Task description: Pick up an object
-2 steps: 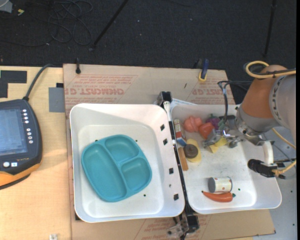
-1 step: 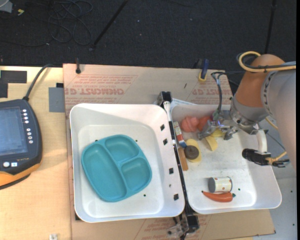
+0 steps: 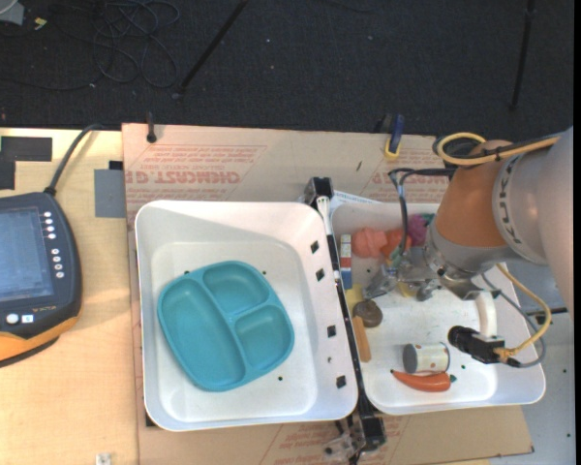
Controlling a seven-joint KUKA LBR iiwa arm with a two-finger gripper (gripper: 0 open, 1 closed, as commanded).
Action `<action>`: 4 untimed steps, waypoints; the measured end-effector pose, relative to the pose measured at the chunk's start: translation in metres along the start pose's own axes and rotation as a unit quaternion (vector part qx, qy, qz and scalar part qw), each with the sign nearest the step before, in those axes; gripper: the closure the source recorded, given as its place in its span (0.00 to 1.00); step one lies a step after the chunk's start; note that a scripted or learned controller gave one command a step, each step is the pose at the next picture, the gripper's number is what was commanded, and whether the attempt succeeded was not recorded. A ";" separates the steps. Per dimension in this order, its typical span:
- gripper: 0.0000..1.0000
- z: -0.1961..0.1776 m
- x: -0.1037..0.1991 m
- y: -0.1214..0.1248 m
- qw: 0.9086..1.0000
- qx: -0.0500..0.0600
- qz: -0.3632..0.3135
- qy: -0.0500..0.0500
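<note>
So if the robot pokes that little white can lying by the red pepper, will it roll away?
Probably a bit. The small white cylinder-shaped can lies on its side on the smooth floor of the right white bin, so a nudge could roll it. The red chili-shaped pepper sits close below it and might stop it that way. It looks small, so likely light.

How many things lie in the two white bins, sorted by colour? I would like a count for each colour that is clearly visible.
Teal: 1, the divided tray in the left bin
Red: 1, the pepper in the right bin
Pink: 1, the soft lump
White and grey: 1, the small can
Brown: 2, the round disc and the stick
Total: 6; the things under the arm are too hidden to count.
</note>
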State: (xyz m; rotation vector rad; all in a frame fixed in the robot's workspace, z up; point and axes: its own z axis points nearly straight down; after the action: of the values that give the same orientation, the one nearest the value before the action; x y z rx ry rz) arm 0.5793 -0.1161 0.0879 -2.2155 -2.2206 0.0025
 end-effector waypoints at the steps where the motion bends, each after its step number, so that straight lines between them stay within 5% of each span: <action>1: 0.00 0.000 -0.038 0.048 1.000 -0.003 0.000 -0.002; 2: 0.00 0.000 -0.039 0.064 1.000 0.000 0.000 -0.001; 3: 0.00 0.001 -0.015 0.014 1.000 0.001 0.002 0.000; 4: 0.00 0.000 -0.037 0.054 1.000 -0.002 0.000 -0.001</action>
State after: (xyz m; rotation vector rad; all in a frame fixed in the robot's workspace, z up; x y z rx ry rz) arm 0.6339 -0.1525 0.0877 -2.2190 -2.2243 0.0007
